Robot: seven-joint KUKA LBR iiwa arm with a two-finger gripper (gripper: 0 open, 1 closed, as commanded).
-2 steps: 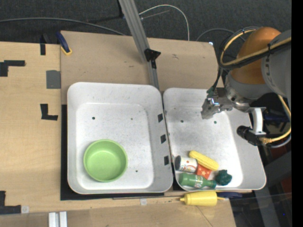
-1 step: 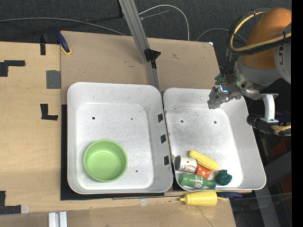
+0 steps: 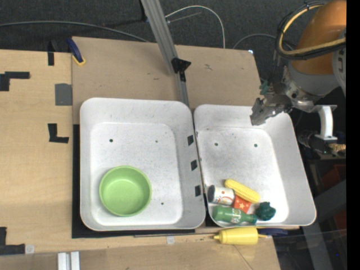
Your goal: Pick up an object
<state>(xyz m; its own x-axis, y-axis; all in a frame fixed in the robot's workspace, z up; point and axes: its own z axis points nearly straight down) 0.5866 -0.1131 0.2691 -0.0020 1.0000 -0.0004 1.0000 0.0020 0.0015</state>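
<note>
My gripper (image 3: 260, 116) hangs over the far right corner of the right bin (image 3: 247, 151), well away from the objects. At that bin's near edge lies a cluster: a yellow corn-like piece (image 3: 242, 189), a small white and red can (image 3: 221, 195), a red item (image 3: 243, 204), a green bottle (image 3: 234, 215) and a dark green lump (image 3: 265, 211). A green bowl (image 3: 125, 190) sits in the near left part of the left bin (image 3: 135, 122). Nothing shows between the gripper's fingers.
A yellow bottle (image 3: 238, 236) lies on the bench just outside the right bin's near rim. A grey metal pole (image 3: 163, 32) slants down to the gap between the bins. Cables run across the dark floor behind the bench.
</note>
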